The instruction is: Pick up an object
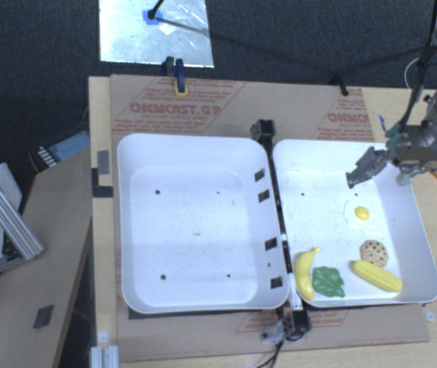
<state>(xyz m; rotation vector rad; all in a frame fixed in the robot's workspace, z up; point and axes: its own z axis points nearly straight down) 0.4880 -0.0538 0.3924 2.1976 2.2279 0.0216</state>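
Overhead slanted view of a bench bearing two shallow white plastic bins set side by side on a sheet of printed brown cardboard [203, 102]. The left bin [138, 205] adjoins the right bin [418, 228] along a central seam fitted with small dark clips. The grey arm reaches in from the right, and its two-finger gripper [360, 173] hangs above the upper part of the right bin, apart from every object; whether the claw is released or clenched cannot be told at this angle, and nothing is seen between its tips. The candidate objects all lie in the right bin: a fried-egg toy with a yellow yolk [360, 214] just below the gripper near the bin's middle; a round tan speckled cookie [373, 251] below the egg; a yellow corn cob [377, 276] lying at a slant beside the cookie, near the bin's lower wall; a yellow banana [304, 273] against the lower left corner; and a green leafy piece [328, 282] touching the banana's right side.
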